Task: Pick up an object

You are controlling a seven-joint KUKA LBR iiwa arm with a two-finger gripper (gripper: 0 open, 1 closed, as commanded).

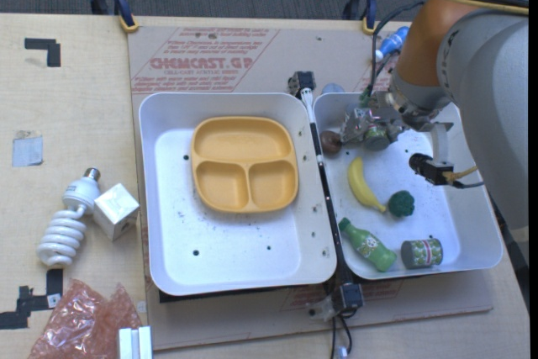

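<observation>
I see the arm (471, 55) reaching in from the right, its gripper (367, 129) down over the back of the right bin (471, 252). I cannot tell how the jaws stand; the metal parts blur together there. A small brown ball (331, 143) lies just beside the gripper, against the bin's left wall. Nearer me in that bin are a banana (364, 185), with a broccoli (402, 203) touching its lower end, then a green bottle (367, 245) lying on its side and a can (422, 252) beside it. The left bin (168, 256) carries a yellow tray (245, 163) with three compartments. On the counter (50, 105) to the left lie a spiral bulb (67, 220) and a white cube (116, 208), touching.
</observation>
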